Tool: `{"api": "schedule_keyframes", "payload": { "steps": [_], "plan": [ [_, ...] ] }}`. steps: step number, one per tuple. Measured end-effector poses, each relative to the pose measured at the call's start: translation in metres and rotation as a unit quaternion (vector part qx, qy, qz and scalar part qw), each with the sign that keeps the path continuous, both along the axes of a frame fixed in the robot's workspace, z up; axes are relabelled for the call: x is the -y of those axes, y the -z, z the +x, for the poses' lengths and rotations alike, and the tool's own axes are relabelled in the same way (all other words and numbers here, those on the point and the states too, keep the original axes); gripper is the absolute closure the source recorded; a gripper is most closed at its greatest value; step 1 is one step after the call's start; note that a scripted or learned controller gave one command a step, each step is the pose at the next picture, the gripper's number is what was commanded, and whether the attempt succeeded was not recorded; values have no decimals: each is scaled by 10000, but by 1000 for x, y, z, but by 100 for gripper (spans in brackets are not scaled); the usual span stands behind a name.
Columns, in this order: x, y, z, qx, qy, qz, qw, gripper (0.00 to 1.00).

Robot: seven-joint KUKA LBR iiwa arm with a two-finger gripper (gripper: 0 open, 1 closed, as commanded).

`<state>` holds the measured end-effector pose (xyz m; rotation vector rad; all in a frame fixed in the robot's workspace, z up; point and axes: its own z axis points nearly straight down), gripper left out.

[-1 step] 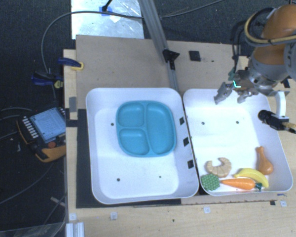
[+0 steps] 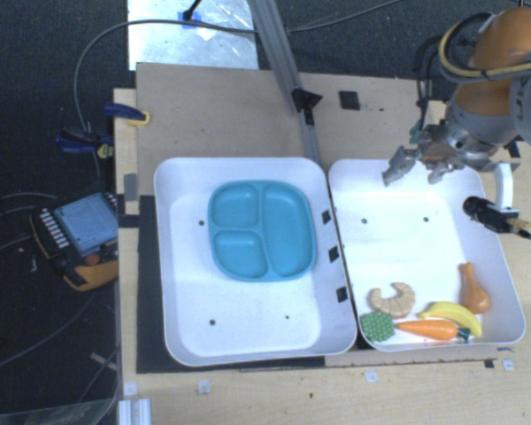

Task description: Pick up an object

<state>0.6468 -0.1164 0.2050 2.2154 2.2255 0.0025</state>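
Observation:
My gripper (image 2: 419, 168) hangs over the far edge of the right bin (image 2: 398, 237), its two fingers spread apart with nothing between them. Along that bin's near edge lie several toy foods: a tan croissant (image 2: 392, 298), a green broccoli piece (image 2: 377, 327), an orange carrot (image 2: 427, 329), a yellow banana (image 2: 453, 314) and a brown drumstick (image 2: 473, 289). All of them sit well below the gripper in the view, none touching it.
A blue divided plate (image 2: 262, 230) rests in the left bin (image 2: 186, 308). A grey pole (image 2: 279, 42) crosses the bench at the back. Cables, clamps and a handheld device (image 2: 80, 233) lie off the bench to the left.

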Motion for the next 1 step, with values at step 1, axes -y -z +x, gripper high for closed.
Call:
{"api": "schedule_keyframes", "payload": {
  "steps": [1],
  "plan": [
    [-9,49,-4,-16,-9,-2,10000,0]
  ]
}}
